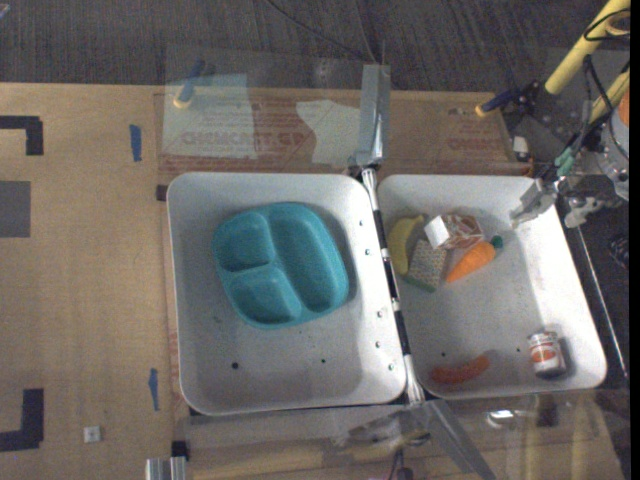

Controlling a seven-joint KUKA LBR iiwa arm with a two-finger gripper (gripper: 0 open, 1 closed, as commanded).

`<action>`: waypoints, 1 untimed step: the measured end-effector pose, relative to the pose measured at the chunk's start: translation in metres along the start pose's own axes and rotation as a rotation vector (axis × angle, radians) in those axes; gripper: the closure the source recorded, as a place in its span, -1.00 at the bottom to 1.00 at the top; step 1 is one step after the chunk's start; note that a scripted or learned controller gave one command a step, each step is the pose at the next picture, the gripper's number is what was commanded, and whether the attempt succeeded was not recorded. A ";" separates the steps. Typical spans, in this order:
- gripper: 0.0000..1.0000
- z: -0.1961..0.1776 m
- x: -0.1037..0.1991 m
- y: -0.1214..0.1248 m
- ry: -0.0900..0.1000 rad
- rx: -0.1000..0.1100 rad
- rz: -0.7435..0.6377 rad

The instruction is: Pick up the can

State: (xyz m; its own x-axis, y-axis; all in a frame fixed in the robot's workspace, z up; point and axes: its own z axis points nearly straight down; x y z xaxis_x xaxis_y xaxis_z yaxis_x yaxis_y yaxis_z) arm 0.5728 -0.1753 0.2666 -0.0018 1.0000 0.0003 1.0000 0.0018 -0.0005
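Near front-right corner of right bin (585, 298), can (546, 353) stands upright, alone, sides free for grasp; small cylinder, orange-and-white label, pale lid. Claw (530, 203) hovers over bin's far-right rim, well apart from can; cannot tell its state. Soft carrot (470, 258) and clutter sit mid-bin; teal plastic plate (282, 264) occupies left bin.

Teal plate (282, 264), orange carrot (470, 260), red-and-white can (546, 353), white bins (190, 298)
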 end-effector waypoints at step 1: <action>-1.00 0.147 -0.044 -0.084 0.006 0.006 0.152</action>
State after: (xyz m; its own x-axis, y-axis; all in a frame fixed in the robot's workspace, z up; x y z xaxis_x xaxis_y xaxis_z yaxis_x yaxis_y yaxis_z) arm 0.4893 -0.2194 0.1196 0.1501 0.9887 0.0057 0.9887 -0.1500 -0.0073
